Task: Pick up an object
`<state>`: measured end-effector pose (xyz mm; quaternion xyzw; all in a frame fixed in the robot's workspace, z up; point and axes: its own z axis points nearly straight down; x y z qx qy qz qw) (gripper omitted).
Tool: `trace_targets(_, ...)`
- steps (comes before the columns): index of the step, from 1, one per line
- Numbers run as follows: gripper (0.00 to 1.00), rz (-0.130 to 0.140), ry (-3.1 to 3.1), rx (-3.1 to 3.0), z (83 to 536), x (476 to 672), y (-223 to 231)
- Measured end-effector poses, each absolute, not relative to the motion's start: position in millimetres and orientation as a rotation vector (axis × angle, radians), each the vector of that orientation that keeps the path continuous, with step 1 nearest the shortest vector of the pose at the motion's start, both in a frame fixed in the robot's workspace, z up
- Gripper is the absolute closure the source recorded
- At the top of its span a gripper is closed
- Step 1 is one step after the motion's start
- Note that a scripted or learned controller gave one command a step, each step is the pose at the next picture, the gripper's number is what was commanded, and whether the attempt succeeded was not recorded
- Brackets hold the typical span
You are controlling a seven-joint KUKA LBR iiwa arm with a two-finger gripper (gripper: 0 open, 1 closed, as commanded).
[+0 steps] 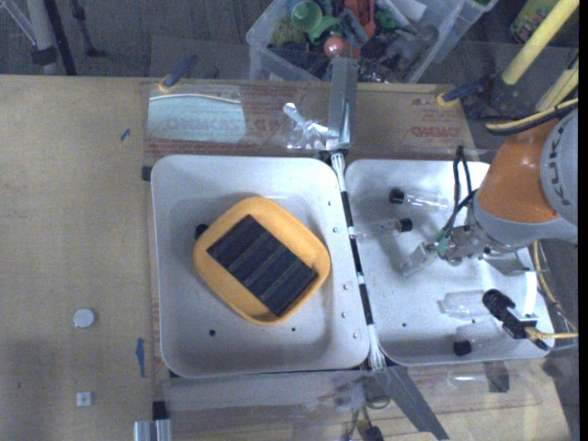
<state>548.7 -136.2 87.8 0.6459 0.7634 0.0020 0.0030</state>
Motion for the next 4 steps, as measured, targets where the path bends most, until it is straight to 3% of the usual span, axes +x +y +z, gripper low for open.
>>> trace_targets(1, 0.00, 0.000, 2.260, 2.180, 273, 497.2, -120)
trace_targets(2, 0.00, 0.001, 2.429, 1.985, 248, 576.2, -127)
trace_targets(3, 0.00, 0.000, 2.501, 1.900, 101, 614.2, -139)
trace_targets(4, 0.00, 0.001, 2.384, 2.041, 243, 648.9, -104)
